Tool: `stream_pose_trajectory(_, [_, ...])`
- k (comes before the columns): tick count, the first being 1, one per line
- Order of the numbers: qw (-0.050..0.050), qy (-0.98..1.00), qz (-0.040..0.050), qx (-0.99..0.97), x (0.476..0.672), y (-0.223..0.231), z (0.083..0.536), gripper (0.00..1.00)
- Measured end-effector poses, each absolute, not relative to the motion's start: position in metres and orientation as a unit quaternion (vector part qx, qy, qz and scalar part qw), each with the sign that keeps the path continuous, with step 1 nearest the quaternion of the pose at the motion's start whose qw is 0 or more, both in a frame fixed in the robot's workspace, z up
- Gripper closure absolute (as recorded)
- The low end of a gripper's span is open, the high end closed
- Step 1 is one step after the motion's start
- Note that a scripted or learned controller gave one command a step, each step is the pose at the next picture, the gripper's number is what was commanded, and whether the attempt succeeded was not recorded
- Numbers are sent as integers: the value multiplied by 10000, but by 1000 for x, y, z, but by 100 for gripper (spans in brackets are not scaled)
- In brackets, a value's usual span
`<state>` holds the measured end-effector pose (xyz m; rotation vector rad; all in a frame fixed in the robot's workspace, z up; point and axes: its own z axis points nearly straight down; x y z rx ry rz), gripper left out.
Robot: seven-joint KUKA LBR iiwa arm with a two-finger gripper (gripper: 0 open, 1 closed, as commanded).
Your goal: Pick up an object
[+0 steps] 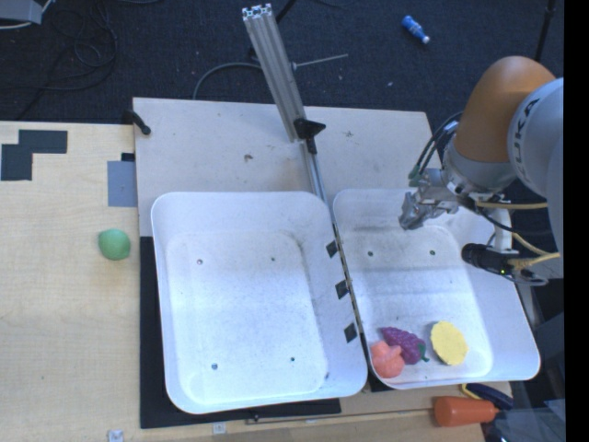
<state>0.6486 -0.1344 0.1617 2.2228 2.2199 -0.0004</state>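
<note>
In the right bin (479,284), near its front edge, lie an orange lump (386,359), a purple piece (402,341) and a yellow round piece (449,343), close together. My gripper (416,214) hangs over the far part of the right bin, well behind those objects. Nothing shows between its fingers.
The left bin (175,247) stands beside the right one, with black clips along the shared wall. A green ball (114,244) rests on the wooden bench at the left. An orange object (465,411) lies in front of the right bin. A metal rail (281,72) slants in behind the bins.
</note>
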Motion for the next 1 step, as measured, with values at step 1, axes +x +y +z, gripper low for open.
stream_pose_trajectory(1, [23, 7070, 16, 7072, 651, -137, 224, 100])
